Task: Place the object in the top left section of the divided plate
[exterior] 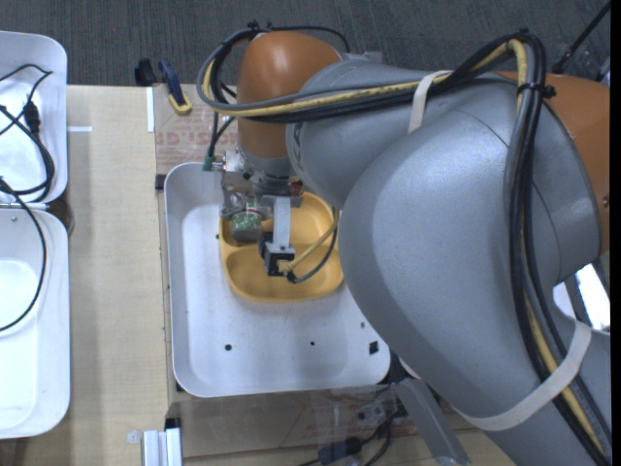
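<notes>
Arm [466, 221]: large, smooth, rounded grey shells, slightly glossy. Orange dome [277, 76] above wrist; second orange patch [582, 115] at upper right. Cable bundle [369, 91], black and yellow, runs along top of shell and loops beside dome. Pale strap [421, 103] binds bundle to shell; similar strap [543, 396] lower right. Black cable [532, 212] down right side. Gripper [250, 214]: small grey metal block under dome, thin wires around it.

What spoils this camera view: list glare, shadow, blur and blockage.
Camera view: evenly lit, sharp; soft sheen on the orange wrist band; the bulky grey arm hides the right side of the yellow divided plate in the shallow white bin.
</notes>
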